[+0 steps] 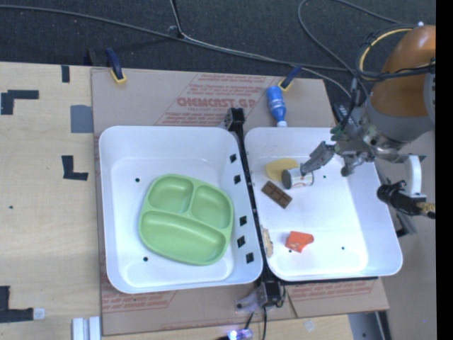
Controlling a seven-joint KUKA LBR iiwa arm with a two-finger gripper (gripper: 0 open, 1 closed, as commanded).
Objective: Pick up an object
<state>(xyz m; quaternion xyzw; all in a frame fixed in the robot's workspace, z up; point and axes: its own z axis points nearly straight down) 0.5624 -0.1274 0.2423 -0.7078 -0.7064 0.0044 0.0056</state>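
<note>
**Now down low in the right bin, grip unreadable**

Reaching in from the right, with the arm (396,83) bent over the right bin (354,211) and the claw (297,173) slanted down to the far-left part of that bin. Tip set just beside the yellow piece (279,167), perhaps touching it; probably lined up there because that piece and the brown bar (277,195) lie close together and within easy reach. Cannot tell how far open the claw is, nor whether anything is caught in it: too small and dark at the tip. No lifted thing to be seen.

Other candidates for picking: brown bar just near of the tip, flat on the bin floor; orange piece (299,241) well apart, toward the near side. Judged as an early stage, nothing yet raised.

Left bin (117,161) taken up by a green plate (187,218) with compartments, lying flat. Both bins resting side by side on a cardboard sheet (198,98), pinned at the far edge by clamps (115,68), presumably against sliding. Blue bottle (277,105) lying on the sheet beyond the right bin. Pale wooden bench (42,211) to the left; dark floor with cables (212,44) at the far side.
</note>
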